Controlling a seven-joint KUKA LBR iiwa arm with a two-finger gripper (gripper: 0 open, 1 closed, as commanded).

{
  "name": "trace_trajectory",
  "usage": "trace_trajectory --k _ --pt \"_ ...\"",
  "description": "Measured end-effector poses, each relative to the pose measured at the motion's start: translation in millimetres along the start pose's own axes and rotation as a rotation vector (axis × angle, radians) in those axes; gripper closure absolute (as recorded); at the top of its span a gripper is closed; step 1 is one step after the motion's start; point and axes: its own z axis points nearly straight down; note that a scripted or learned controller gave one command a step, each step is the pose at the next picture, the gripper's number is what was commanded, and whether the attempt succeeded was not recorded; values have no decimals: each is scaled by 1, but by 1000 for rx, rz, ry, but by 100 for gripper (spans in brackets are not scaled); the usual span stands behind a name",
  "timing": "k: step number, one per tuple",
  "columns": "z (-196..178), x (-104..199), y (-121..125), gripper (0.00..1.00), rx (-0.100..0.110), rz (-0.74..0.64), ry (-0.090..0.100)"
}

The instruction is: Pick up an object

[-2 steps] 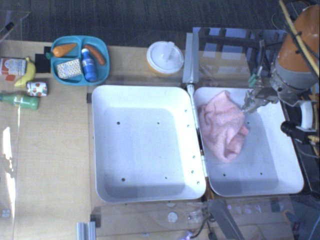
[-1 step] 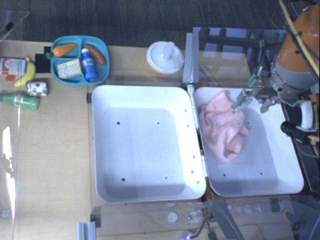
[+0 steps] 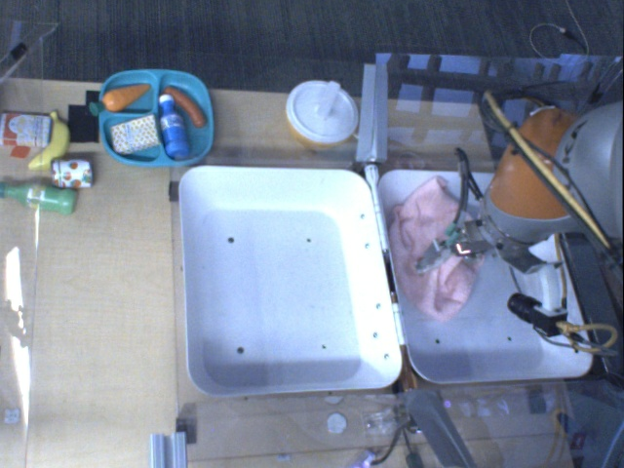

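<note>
A crumpled pink cloth (image 3: 425,247) lies in the left half of the right bin (image 3: 487,359). My gripper (image 3: 441,250) reaches in from the right and sits low over the cloth's middle, its metal fingertips (image 3: 429,258) right at the fabric. I cannot tell whether the cloth is pinched between them. The grey arm with its orange band (image 3: 526,188) hangs over the bin's right half and hides part of its floor.
The left bin (image 3: 283,281) sits beside it, across a metal divider (image 3: 385,261). On the bench behind stand a blue divided tray of toy food (image 3: 156,117), a white lidded cup (image 3: 322,113), and a banana, small can and green bottle (image 3: 39,196) at far left.
</note>
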Motion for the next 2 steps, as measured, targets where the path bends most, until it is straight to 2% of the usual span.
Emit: trace_trajectory --k 1,2 --pt "4 5 -29 0 -16 -1 -6" --pt "-5 4 -27 100 -19 -1 -7"
